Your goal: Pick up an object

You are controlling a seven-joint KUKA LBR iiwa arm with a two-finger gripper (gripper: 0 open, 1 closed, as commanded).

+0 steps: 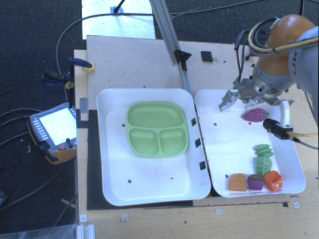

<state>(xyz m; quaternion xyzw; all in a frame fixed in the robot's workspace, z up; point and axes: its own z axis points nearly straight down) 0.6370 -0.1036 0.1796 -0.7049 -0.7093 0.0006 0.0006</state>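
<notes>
**A:** You are looking at the right bin (pixel 209 133), so take it as your landmark. The gripper (pixel 230 99) is hanging over its far left corner, with the arm (pixel 289 49) reaching in from beyond its right wall.

**B:** Are the fingers holding anything?

**A:** They are standing slightly apart, by the look of it, and nothing is sitting between them. The nearest candidate, the magenta berry-like piece (pixel 254 115), is lying apart from them on the bin's floor, toward its far right side.

**B:** And the rest?

**A:** The other pieces are crowding the bin's near right corner: a green ridged toy (pixel 263 157), then an orange block (pixel 237 182), a purple piece (pixel 255 182) and a red-orange one (pixel 272 180) lying in a row against the near wall. You are probably seeing them there because loose things drift to the wall.

**B:** What is lying left of that bin?

**A:** The green divided plate (pixel 157 129) is resting in the neighbouring bin (pixel 114 183).
</notes>
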